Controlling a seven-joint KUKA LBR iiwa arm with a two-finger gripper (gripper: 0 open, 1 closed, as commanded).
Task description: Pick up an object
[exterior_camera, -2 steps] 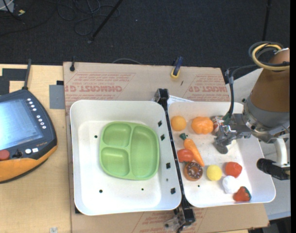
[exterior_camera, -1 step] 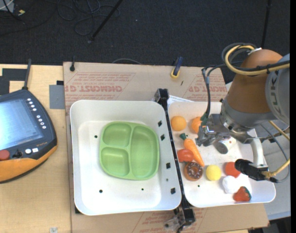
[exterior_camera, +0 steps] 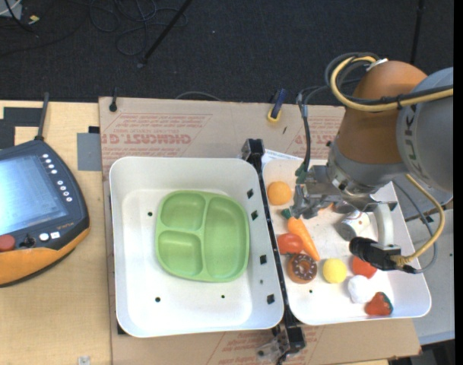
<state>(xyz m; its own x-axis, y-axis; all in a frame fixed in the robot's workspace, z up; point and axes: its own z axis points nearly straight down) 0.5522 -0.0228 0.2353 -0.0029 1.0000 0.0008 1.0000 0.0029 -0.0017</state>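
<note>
Strawberry (exterior_camera: 378, 303), red, toy: right bin (exterior_camera: 410, 284), at its front edge near the front right corner.
White lump (exterior_camera: 360, 288), kind not clear: just behind and left of the strawberry, touching or nearly so.
Small red piece (exterior_camera: 363, 265): directly behind the white lump.
Yellow ball-shaped fruit (exterior_camera: 335, 271): front half of the right bin, left of the red piece.
Chocolate doughnut (exterior_camera: 302, 268) with sprinkles: beside the yellow fruit, close to the bin's left wall.
Red tomato-like piece (exterior_camera: 289, 242): against the left wall, just behind the doughnut.
Carrot (exterior_camera: 302, 236), orange with a green top: lying at a slant, touching the red tomato-like piece, green end toward the back.
Orange (exterior_camera: 279, 192), round: back left part of the right bin, near the left wall.
Gripper (exterior_camera: 309, 202): low over the right bin, just right of the orange and just behind the carrot's green end. Whether it is parted or closed cannot be made out, and nothing can be seen held in it.
Arm (exterior_camera: 436, 120): grey, with an orange band, entering from the right above the bin's back right part.
Green divided plate (exterior_camera: 202, 236), three compartments: middle of the left bin (exterior_camera: 140, 295).
Teach pendant (exterior_camera: 30, 204), grey and orange, screen up: at the bench's left edge, well apart from the bins.
</note>
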